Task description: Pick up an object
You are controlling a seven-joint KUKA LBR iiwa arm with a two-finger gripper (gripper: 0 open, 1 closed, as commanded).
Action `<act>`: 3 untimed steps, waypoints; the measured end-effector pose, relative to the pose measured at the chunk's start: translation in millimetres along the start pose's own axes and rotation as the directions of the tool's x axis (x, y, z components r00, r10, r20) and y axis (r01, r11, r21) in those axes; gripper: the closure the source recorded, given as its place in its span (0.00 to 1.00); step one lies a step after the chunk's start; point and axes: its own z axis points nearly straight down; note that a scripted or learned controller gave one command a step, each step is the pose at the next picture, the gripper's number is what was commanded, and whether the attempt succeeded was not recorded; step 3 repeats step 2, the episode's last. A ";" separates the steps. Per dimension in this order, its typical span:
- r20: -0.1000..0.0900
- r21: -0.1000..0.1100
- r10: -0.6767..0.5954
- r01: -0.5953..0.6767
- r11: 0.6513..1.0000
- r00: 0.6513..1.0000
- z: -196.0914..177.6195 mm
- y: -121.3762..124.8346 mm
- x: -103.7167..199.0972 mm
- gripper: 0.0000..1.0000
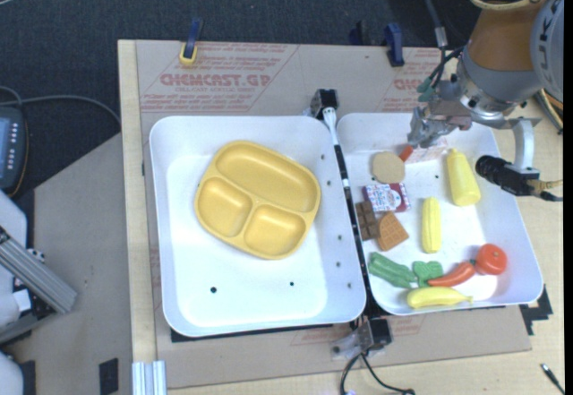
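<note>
Robot lab, clamped bench (269, 71), cables (54, 102)

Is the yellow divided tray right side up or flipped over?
Right side up: the yellow divided tray shows its three hollow compartments facing the camera.

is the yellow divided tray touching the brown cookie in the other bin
Apart. The camera view shows the yellow divided tray in the left bin, the brown cookie in the right, the bin rims between them.

Open floor in left bin (179, 232) around yellow tray (258, 199); right bin (515, 241) crowded.
</note>
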 end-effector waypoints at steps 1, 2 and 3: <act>0.000 -0.001 0.002 -0.002 1.000 1.000 7.6 38.5 20.9 1.00; 0.001 -0.001 0.004 -0.004 1.000 1.000 -13.3 38.5 20.3 1.00; 0.001 -0.001 0.004 -0.004 1.000 1.000 -13.3 38.5 20.3 1.00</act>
